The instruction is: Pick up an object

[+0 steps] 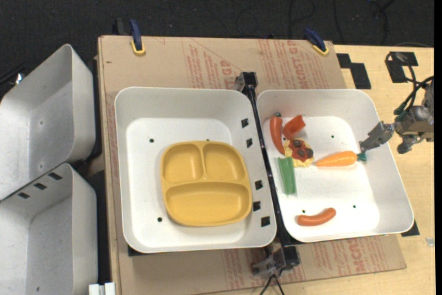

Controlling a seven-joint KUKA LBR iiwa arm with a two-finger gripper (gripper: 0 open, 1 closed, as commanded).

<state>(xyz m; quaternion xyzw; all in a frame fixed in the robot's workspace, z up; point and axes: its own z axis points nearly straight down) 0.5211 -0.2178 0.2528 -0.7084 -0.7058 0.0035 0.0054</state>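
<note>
toy carrot [335, 159], likely light, rigid and slick, lies in the right bin [387, 214]; grip across its thicker middle; hand [376, 136] near its tip, finger state unclear.

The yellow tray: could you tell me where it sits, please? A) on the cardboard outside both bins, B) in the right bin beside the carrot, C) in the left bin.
C: the yellow tray lies flat in the left bin, while the carrot is in the right bin.
</note>
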